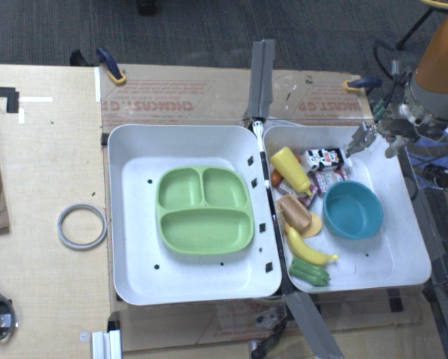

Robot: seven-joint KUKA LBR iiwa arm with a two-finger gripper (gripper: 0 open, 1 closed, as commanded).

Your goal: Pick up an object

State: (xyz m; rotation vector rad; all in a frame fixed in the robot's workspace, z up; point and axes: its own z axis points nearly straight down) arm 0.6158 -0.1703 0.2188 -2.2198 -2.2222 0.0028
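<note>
— Bottle? Which way does it lie?

— The yellow bottle (292, 167) lies in the right bin (403, 264) near its left wall, long axis running from far-left to near-right.

— Anything readable?

— Red mirrored lettering on the cardboard (179, 99); I cannot make it out.

— Other contents?

— A blue bowl (352, 210), a banana (307, 250), a green vegetable (310, 273). The left bin (126, 223) holds a green divided plate (205, 209).

— The gripper (367, 137)?

— Above the right bin's far right corner; whether its fingers are apart, I cannot tell.
</note>
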